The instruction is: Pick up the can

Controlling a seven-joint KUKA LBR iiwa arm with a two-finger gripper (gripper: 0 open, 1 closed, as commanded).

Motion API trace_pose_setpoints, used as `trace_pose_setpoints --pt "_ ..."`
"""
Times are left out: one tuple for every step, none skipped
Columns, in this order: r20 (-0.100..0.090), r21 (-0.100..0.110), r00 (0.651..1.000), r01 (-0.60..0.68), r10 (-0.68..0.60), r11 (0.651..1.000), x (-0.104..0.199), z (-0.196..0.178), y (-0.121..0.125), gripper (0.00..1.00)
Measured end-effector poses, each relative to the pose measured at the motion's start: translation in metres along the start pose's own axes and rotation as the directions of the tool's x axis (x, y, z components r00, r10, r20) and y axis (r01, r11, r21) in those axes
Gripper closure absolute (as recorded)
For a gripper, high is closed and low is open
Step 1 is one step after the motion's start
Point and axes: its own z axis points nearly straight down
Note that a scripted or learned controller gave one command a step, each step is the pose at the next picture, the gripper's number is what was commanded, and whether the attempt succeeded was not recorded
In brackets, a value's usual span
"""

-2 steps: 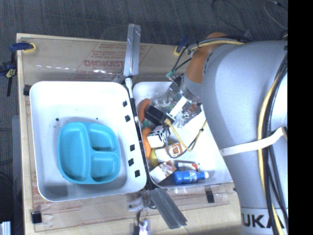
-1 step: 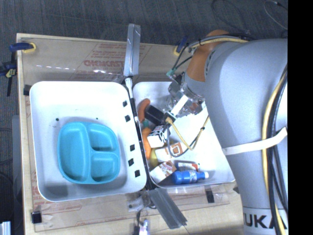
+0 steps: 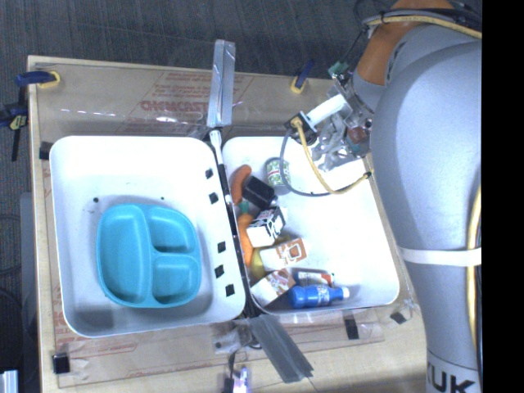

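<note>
On the tabletop [image 3: 123,97], the left bin [image 3: 74,170] holds a blue divided tray [image 3: 149,255] lying flat, out of the way of the task. In the right bin [image 3: 360,244] the clutter is heaped along the divider wall: a carrot [image 3: 239,183], a black block [image 3: 258,191], small cartons [image 3: 282,252] and a blue bottle [image 3: 318,296], while the can [image 3: 277,173] stands near the bin's far edge, just beside the black block. The gripper [image 3: 334,150] hangs over the far right corner, near the can but apart from it, probably lining up a reach; whether the jaws are spread or pressed together I cannot tell.
</note>
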Motion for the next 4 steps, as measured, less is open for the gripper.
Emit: trace_pose_setpoints --pt "0.002 0.002 1.0 0.001 -0.001 1.0 0.0 0.001 -0.001 0.0" --pt "0.004 0.002 1.0 -0.026 0.026 1.0 0.018 0.117 -0.035 0.0" --pt "0.0 -0.007 0.996 -0.085 0.085 0.996 -0.034 0.141 -0.068 0.0" --pt "0.001 -0.001 0.996 -0.091 0.091 0.996 -0.04 0.142 -0.04 0.0"
